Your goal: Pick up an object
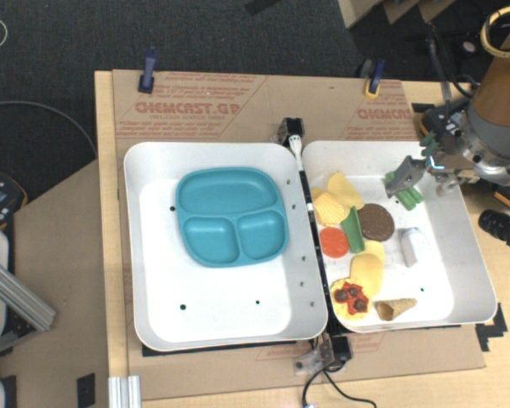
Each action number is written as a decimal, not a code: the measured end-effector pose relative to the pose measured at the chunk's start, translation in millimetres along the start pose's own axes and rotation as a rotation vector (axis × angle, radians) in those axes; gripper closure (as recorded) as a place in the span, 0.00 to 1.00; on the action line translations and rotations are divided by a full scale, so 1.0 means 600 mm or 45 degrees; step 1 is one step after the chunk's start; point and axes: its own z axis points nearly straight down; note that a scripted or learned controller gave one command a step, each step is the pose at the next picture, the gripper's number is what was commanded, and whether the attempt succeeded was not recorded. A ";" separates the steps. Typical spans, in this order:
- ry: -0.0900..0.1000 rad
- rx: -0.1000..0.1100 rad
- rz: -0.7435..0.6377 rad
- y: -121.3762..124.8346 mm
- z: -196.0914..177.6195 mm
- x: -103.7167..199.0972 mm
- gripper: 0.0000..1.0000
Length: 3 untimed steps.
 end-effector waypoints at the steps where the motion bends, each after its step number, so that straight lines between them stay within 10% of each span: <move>1: 0.004 0.012 0.003 -0.076 0.295 0.021 0.00; 2: -0.002 -0.006 0.003 -0.069 0.265 0.019 1.00; 3: 0.004 -0.013 -0.015 -0.049 0.107 0.220 1.00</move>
